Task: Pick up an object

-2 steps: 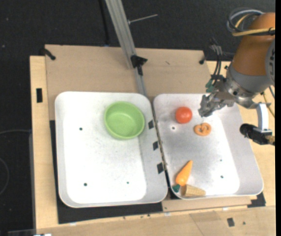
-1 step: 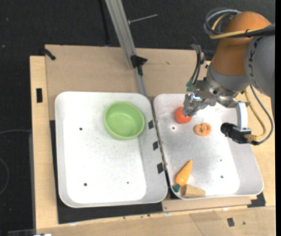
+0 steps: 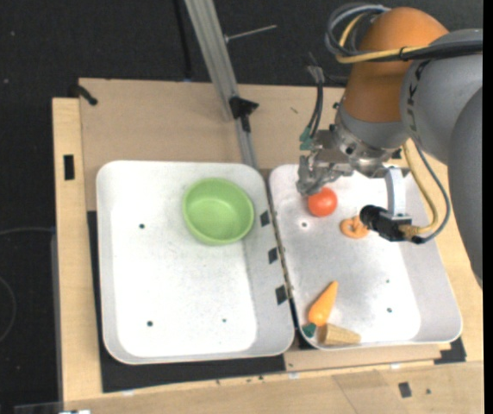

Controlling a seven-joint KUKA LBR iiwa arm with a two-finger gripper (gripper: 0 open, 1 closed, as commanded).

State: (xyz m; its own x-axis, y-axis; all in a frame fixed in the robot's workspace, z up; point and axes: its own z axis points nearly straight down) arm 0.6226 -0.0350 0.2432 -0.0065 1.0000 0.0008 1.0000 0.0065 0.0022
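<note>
Nearest, at the front rim of the right bin [image 3: 419, 317], lie a carrot [image 3: 323, 304] and a tan cone-shaped piece [image 3: 340, 335], close together and untouched. Farther back in that bin sits a small orange ring [image 3: 352, 227], and just left of it the red tomato [image 3: 321, 203], which I take as my target. My gripper [image 3: 314, 179] hangs right over the tomato's far side, so I judge the step in hand to be the final approach or the closing on it. The slant hides the fingertips behind the wrist hardware, and I cannot tell whether they are spread or pressed together, nor whether they touch the tomato. The next move calls for a centred descent, since a round thing will probably roll away from a skewed pinch. To the left, the other bin [image 3: 143, 317] holds a green bowl [image 3: 219, 210] toward its far side. Both bins rest on a pale wooden bench [image 3: 143, 119], with a metal post [image 3: 212, 41] rising beyond and dark floor around.
</note>
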